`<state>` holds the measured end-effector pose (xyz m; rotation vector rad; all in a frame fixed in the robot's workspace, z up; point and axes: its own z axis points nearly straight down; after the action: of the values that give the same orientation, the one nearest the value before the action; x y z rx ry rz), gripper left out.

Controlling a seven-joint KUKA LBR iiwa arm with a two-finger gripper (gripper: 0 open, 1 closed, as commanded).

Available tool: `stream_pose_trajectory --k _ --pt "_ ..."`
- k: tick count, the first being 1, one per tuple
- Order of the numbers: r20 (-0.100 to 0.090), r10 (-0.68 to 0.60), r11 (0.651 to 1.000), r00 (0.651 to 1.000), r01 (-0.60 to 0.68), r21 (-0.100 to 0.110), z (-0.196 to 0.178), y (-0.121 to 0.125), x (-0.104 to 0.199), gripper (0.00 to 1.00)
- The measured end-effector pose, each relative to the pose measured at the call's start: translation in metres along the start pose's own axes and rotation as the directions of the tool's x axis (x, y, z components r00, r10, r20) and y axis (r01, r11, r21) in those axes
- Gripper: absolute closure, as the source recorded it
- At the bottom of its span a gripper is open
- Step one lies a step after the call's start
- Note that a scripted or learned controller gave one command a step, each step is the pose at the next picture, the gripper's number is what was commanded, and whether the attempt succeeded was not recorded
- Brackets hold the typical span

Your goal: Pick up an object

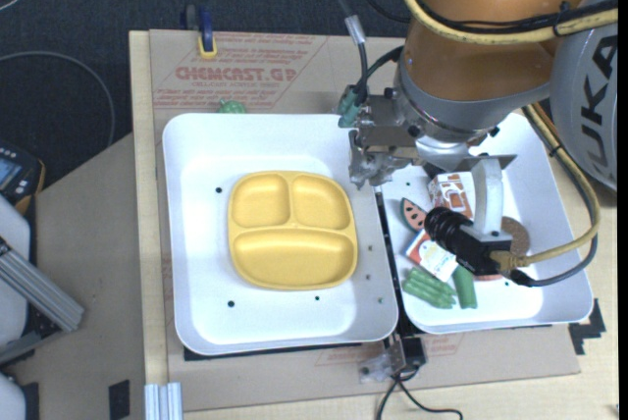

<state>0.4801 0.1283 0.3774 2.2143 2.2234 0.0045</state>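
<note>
Now the glossy orange-banded grey arm (pixel 491 26) leans over the right shallow white plastic bin (pixel 564 300), end effector (pixel 378 163) state indiscernible, smooth yellow three-compartment plate (pixel 291 230) lying left.

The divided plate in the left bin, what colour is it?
Yellow: the divided plate shows clearly in the camera view.

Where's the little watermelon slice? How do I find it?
Look in the right bin, the one crowded with toys. Near its left wall, below the gripper, lies the watermelon slice: red with dark seeds and a green rind, unlike the plain green beans lower down.
</note>
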Motion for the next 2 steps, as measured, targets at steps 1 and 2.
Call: stream_pose_trajectory --k 1,2 --pt "0.0 -0.001 1.0 1.0 0.001 -0.002 -0.0101 0.0004 0.0007 1.0" --pt "0.001 -0.003 1.0 1.0 0.003 -0.003 -0.02 0.0008 0.0014 1.0"
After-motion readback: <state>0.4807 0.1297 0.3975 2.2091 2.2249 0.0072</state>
